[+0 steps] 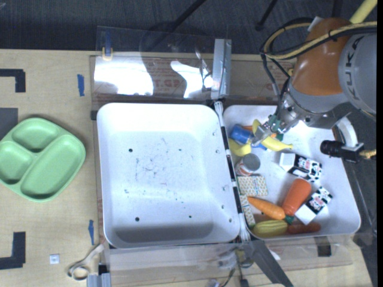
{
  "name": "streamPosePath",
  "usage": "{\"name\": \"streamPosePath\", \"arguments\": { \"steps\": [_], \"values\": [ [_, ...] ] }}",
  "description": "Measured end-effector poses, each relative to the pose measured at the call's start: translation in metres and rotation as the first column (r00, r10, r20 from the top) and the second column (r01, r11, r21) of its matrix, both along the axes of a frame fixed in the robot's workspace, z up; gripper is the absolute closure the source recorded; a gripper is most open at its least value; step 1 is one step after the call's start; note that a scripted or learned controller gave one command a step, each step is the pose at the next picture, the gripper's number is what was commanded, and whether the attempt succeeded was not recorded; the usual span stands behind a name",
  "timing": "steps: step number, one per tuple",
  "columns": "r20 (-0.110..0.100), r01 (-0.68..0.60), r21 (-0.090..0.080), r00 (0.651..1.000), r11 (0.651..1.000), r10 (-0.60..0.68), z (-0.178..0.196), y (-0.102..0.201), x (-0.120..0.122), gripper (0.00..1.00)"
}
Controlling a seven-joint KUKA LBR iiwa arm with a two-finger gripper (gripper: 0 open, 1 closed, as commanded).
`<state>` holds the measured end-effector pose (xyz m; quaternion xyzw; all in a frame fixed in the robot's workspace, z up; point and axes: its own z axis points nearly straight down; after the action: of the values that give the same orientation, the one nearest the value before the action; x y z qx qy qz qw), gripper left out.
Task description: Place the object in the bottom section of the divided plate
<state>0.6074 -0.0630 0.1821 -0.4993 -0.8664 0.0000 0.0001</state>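
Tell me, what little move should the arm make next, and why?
Probably a short drop straight down to close on a toy. The gripper hangs low in the right bin, just over the yellow banana and blue piece, while the green divided plate out on the bench's left has nothing in it yet.

- Bench top (pixel 48 70): pale wood-grain surface, spanning the view's left and middle.
- Black angular marks (pixel 15 79): on the bench near its left edge, upper and lower.
- Blue tape strips (pixel 80 84): short pieces on the bench beside the left bin.
- Clear panel (pixel 155 67): behind the bins, carrying bright glare from overhead light.
- Floor (pixel 60 11): dark blue-grey, beyond the bench.
- Dark stand legs (pixel 197 8): slanting across that floor.
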Motion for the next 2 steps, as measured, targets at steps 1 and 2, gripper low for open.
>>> {"name": "streamPosePath", "arguments": {
  "steps": [1, 2],
  "values": [
    [-0.007, 0.081, -0.001, 0.997, 0.997, -0.081, -0.001, 0.074, -0.018, 1.00],
    [-0.006, 0.307, -0.003, 0.952, 0.952, -0.307, -0.001, 0.133, -0.068, 1.00]
  ]
}}
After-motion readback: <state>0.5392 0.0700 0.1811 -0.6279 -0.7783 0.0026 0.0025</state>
